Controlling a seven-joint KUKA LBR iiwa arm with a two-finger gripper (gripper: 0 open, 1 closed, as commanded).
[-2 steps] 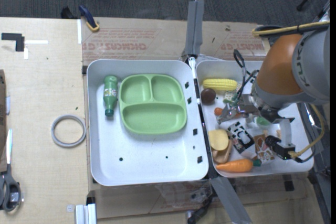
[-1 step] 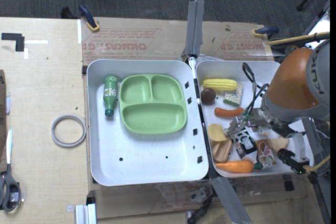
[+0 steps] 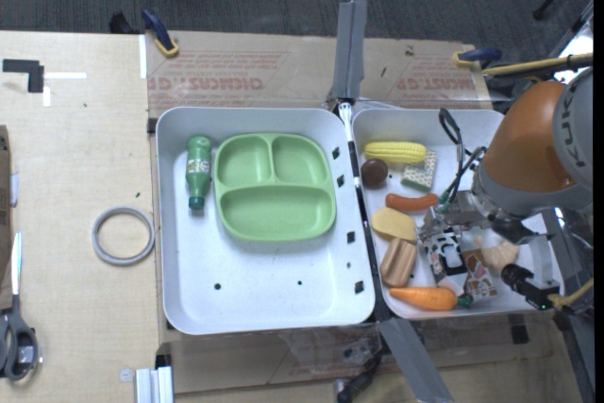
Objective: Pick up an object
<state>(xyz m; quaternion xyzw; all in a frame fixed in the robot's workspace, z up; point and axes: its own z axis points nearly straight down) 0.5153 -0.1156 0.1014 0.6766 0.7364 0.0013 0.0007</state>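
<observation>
Objects: toy food fills the right bin [image 3: 491, 120]: corn [image 3: 394, 150], sausage [image 3: 411, 201], carrot [image 3: 425, 298], bread [image 3: 397, 261], all lying loose.
Gripper [image 3: 444, 236]: low in the right bin among the food, just beside the sausage; whether it is apart or together I cannot tell.
Left bin [image 3: 255, 297]: green tray [image 3: 275, 186], bottle [image 3: 197, 171] beside it.
Progress: early, I judge; nothing lifted, grasp and lift remain.

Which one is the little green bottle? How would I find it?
Look at the left white bin, the one with the big green divided plate in it. The green bottle lies just left of that plate, near the bin's left wall. It is slim with a pale label, darker green than the plate, and nothing else lies on that side of the plate.
</observation>
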